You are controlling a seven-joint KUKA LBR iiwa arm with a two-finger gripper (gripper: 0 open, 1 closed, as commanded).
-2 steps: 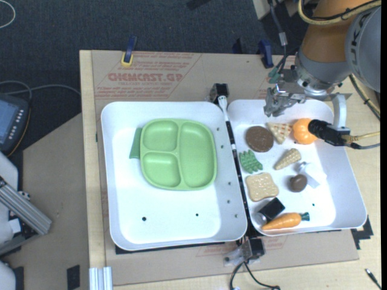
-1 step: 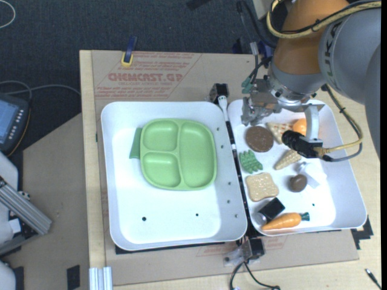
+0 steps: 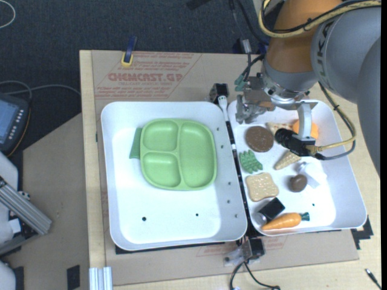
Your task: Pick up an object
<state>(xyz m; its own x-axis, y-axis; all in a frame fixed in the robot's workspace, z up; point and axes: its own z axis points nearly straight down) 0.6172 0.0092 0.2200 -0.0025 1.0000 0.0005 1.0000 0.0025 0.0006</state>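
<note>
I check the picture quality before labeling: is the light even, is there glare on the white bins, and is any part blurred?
Camera view: light is soft and even, with faint shadows; the left bin looks bright but keeps its edges, with no hard glare; the green plate and carrot are fairly sharp; the gripper is dim and cluttered, its details hard to read.

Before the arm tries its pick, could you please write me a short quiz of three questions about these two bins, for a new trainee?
1. True or false: the green divided plate lies in the left bin.
2. Which item lies nearest the right bin's front edge? A) brown cookie B) carrot C) toast slice
3. Fill in: the gripper hovers above the right bin's ____ left corner.

Key: 1 true; 2 B; 3 far.
</note>
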